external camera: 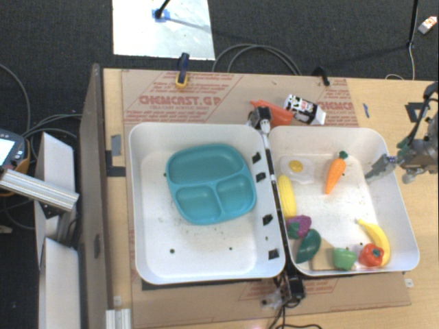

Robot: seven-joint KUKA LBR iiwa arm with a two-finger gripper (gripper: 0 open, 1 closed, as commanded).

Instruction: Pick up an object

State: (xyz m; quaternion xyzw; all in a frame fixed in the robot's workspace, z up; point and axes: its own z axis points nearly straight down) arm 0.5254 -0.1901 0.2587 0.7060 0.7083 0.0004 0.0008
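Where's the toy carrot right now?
The carrot lies in the right bin, toward its far side, just right of the fried egg and left of the pincer.

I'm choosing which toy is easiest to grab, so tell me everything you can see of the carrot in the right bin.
The toy carrot is a small orange cone with a green leafy cap, smooth and glossy like plastic. It lies flat in the upper middle of the right bin, cap toward the far rim and tip slanting down toward the fried egg toy. It rests on the bin floor, apart from the other toys. The gripper is to its right, not touching it.
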